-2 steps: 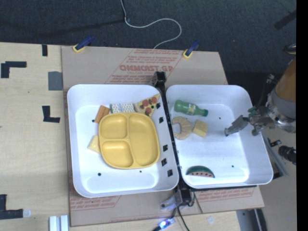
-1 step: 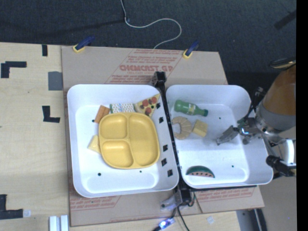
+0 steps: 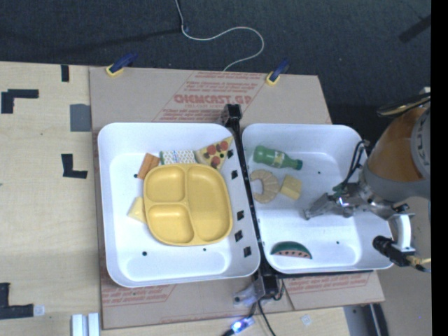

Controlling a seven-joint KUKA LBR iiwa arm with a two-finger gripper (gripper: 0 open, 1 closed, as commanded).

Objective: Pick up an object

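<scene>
The right bin [image 3: 302, 129] holds a green bottle [image 3: 276, 159] lying on its side at the back. A tan ring-shaped piece [image 3: 264, 185] and a pale yellow cheese block [image 3: 290, 187] lie just in front of it. A watermelon slice [image 3: 292, 250] rests near the front wall. My gripper [image 3: 312, 212] reaches in from the right, low over the bin floor, a little right of and in front of the cheese block. It touches none of the objects, and nothing shows in its grasp.
The left bin [image 3: 168, 275] carries a big yellow divided plate [image 3: 187, 203]. A pizza slice [image 3: 215, 151], an orange piece [image 3: 148, 165] and a yellow wedge [image 3: 136, 208] are tucked around it. A black divider [image 3: 241, 187] separates the bins. A white cable [image 3: 224, 37] lies behind.
</scene>
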